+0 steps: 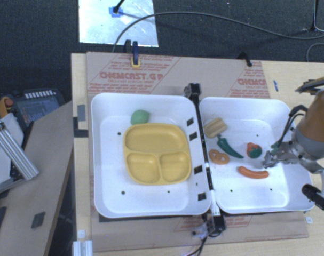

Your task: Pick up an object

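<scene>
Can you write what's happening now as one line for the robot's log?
end effector: low in right bin | nearest: sausage, tomato | holding: nothing seen | yellow tray: left bin

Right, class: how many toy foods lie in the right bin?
5: bread upper left, green pepper centre, pretzel below it, red-orange piece by the gripper, sausage lowest. The arm may hide more.
</scene>
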You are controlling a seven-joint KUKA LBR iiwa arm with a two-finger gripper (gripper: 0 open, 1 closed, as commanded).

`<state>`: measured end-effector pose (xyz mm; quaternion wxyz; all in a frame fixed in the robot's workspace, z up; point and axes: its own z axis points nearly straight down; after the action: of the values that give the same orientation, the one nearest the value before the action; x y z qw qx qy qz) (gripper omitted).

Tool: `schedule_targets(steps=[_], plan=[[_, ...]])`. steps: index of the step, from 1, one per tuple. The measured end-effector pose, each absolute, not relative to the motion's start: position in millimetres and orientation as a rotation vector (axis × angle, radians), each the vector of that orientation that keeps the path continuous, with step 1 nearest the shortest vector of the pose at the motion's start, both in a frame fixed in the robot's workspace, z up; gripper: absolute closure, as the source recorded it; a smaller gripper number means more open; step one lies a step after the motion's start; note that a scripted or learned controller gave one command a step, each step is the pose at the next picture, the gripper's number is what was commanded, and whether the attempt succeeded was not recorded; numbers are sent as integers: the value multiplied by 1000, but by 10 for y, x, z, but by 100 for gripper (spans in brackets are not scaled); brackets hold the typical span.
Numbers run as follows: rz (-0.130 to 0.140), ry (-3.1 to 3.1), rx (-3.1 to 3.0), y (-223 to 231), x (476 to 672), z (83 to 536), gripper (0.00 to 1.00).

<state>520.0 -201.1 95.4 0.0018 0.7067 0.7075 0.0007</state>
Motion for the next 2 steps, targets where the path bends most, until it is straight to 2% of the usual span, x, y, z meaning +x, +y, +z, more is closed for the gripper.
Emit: schedule_targets(steps=[1,2], plan=[[5,2222,2212,-1969,5214,1588,100],[5,2222,2212,-1932,5149,2083,100]])
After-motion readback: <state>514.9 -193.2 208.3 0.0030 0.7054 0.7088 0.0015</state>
